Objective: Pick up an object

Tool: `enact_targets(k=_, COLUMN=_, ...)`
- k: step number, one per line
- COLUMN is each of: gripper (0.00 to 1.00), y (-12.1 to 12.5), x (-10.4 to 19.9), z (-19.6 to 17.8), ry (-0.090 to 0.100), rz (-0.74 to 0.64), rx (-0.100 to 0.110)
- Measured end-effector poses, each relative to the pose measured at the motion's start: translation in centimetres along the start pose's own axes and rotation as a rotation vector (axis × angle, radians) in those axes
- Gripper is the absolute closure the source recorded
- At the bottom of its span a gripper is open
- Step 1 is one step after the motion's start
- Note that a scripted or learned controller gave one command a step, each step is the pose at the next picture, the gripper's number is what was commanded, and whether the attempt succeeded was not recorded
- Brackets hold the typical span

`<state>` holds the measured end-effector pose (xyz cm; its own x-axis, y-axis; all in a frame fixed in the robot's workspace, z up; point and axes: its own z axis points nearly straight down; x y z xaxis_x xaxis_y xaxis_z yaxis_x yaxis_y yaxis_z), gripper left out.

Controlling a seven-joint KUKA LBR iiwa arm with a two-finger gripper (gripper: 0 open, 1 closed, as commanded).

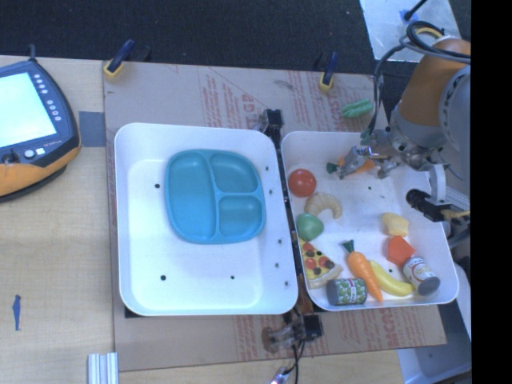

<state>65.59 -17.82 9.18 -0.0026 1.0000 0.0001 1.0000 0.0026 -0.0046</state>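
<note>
The grey arm (436, 102) with its orange band reaches in from the right, wrist bent downward, its gripper (366, 158) low over the far end of the right side.

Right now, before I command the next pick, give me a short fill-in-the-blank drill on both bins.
1. The blue divided plate lies in the ____ bin.
2. The tomato sits in the ____ bin.
3. The tool hovers over the right bin's ____ end.

Missing words: left; right; far
</note>
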Motion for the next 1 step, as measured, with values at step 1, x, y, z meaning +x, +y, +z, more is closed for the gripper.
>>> enact_targets(k=1, gripper=1.0, y=0.0, x=-0.02, z=-1.04, ry=0.001, rz=-0.001, rx=0.002)
